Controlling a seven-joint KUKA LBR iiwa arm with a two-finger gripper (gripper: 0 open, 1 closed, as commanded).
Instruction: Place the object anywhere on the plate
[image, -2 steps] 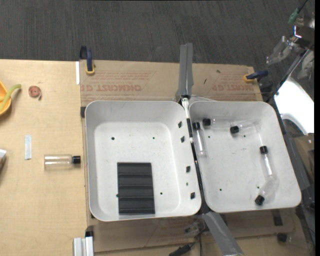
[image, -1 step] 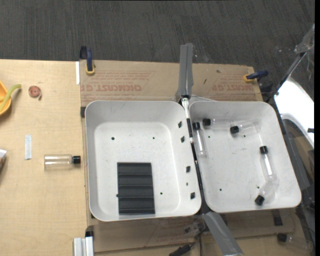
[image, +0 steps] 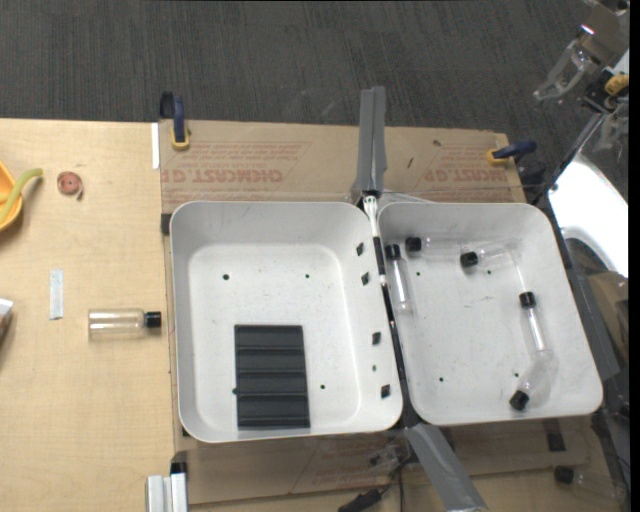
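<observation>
1. At the upper right corner of the frame, the tool (image: 583, 62) hangs over the dark floor, outside both bins, small and partly cut off by the edge. I cannot tell whether it is spread or pressed together, and nothing shows in its grasp.
2. Below and left of it, the right bin (image: 570, 262) holds several clear tubes (image: 536, 328) with black caps. One lies along the left wall, others lie near the upper wall, and two lie end to end down the right side into the lower right corner.
3. Further left, the left bin (image: 200, 240) holds the black ridged plate (image: 270, 377) in its lower middle, well apart from the tubes.
4. On the tabletop (image: 90, 420) left of the bins lies a clear bottle (image: 120, 321) with a black cap, on its side.
5. Toward the upper left sit a small pink disc (image: 68, 182) and a yellow object (image: 12, 197) at the frame's edge.
</observation>
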